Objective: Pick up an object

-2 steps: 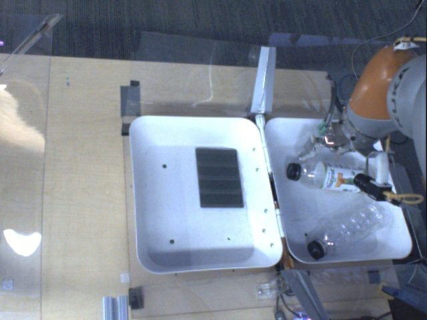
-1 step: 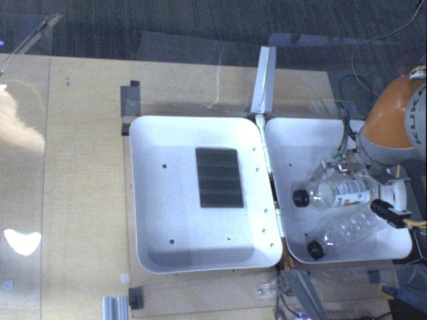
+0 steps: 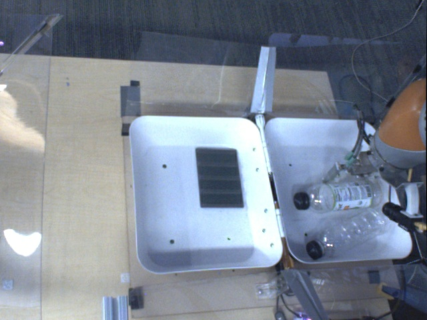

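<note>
Wooden bench, two white bins. Gripper above labelled bottle at 3 o'clock; claw state indeterminable. Pick unfinished.

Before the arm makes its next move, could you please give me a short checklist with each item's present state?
1. A target is within the right bin: ok, two clear bottles lie there.
2. Upper bottle lies apart from the bin walls: ok.
3. Lower bottle is easy to make out: not ok, it is very transparent and only its black cap stands out.
4. Bottles are separated: cannot tell, they lie close together.
5. Arm is positioned over the right bin: ok, at its right edge.
6. Gripper is ready: cannot tell.
</note>
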